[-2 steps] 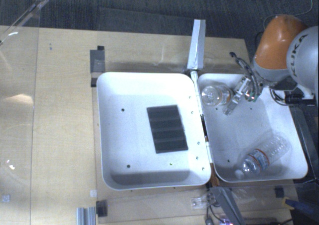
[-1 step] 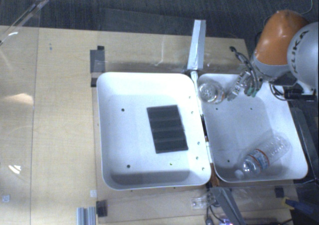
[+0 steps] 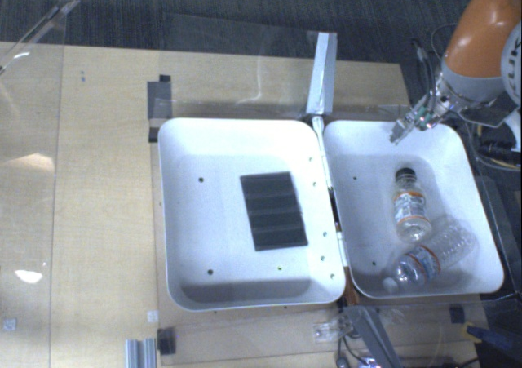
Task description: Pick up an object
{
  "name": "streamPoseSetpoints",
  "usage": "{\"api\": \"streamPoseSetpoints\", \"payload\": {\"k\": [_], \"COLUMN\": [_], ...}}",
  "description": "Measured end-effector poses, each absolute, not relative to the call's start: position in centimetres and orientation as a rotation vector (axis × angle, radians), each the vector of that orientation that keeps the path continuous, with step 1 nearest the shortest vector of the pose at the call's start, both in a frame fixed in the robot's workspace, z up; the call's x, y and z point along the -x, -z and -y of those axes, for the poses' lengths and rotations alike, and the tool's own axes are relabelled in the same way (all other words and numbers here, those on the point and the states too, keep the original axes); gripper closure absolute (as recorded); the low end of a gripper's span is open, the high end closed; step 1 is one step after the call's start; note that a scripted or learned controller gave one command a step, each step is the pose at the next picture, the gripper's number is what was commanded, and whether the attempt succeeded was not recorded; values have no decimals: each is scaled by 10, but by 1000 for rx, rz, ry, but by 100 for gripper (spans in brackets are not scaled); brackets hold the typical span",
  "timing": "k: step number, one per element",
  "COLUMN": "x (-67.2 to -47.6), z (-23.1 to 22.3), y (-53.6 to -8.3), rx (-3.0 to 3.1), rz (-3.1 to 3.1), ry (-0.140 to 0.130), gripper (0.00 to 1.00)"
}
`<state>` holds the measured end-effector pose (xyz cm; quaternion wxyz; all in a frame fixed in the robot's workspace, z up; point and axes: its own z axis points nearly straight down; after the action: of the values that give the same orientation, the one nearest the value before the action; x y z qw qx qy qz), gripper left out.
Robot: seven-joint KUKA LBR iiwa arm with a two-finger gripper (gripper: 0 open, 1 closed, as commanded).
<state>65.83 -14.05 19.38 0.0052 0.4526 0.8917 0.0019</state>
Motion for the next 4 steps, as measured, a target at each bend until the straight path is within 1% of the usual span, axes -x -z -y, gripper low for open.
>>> {"api": "streamPoseSetpoints", "payload": {"k": [1,2,3,4], "x": [-658,-588,-592,-653], "z": [140,196,205,204], "y": [-194,-89,-93,-88], "rx": [-1417,-1505,-1821,-1804], "rz": [-2792,-2744,-2551,-2562], "ry": [-6,-5,-5,-7], "gripper": [0,0,0,0]}}
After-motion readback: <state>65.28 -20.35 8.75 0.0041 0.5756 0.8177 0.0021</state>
